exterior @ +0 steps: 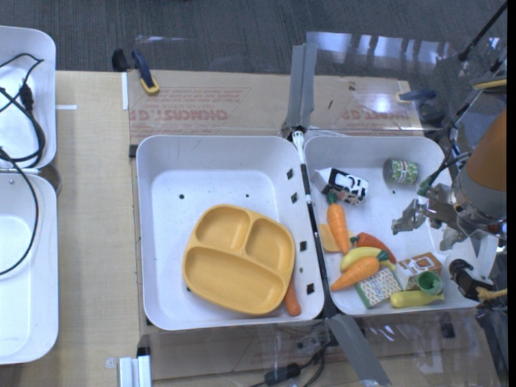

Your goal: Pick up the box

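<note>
Arm poised over the right-hand bin; the box lies on the bin floor, not gripped.

Nearest the camera in the right white plastic bin [343, 303] lie the small flat green-and-white printed box [378, 287], a second small orange-and-white carton [420, 263] just beside it, and a yellow banana-shaped toy [413, 298]. Beyond these lie two orange toy carrots [339, 228], then a black-and-white toy cow [347, 187] and a green tin can [401, 170] toward the far wall. The grey two-finger gripper [409, 220] reaches in from the right, above the bin's middle, fingers apart with nothing between them, well apart from the box. The left white bin [161, 216] holds a yellow three-compartment plastic tray [239, 258]. Both bins rest on brown cardboard sheeting [210, 103] over a pale wooden bench [89, 216]; dark grey carpet [242, 14] lies beyond.
</note>
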Available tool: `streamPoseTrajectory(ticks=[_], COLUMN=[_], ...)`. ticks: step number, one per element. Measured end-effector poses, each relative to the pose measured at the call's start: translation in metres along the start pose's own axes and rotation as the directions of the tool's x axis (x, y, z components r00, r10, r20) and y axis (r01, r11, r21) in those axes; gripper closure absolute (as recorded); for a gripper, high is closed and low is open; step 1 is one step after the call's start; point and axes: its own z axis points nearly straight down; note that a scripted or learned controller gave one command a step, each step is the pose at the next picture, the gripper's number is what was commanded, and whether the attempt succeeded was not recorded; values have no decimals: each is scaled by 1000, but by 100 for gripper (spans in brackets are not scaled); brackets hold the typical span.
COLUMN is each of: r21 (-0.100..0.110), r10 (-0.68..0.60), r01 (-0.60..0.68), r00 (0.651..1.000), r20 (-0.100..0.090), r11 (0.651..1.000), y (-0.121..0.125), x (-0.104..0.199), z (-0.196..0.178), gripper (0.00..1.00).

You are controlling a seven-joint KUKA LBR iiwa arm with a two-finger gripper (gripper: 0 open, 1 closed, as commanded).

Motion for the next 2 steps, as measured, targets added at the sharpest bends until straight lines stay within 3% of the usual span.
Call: streamPoseTrajectory(ticks=[1,2], r21=[5,4], r10=[5,9], r01=[-5,-9], r00=[1000,1000], r20=[-14,-7], r11=[1000,1000], y=[11,11], x=[-50,-53], z=[80,72], gripper=[0,100])
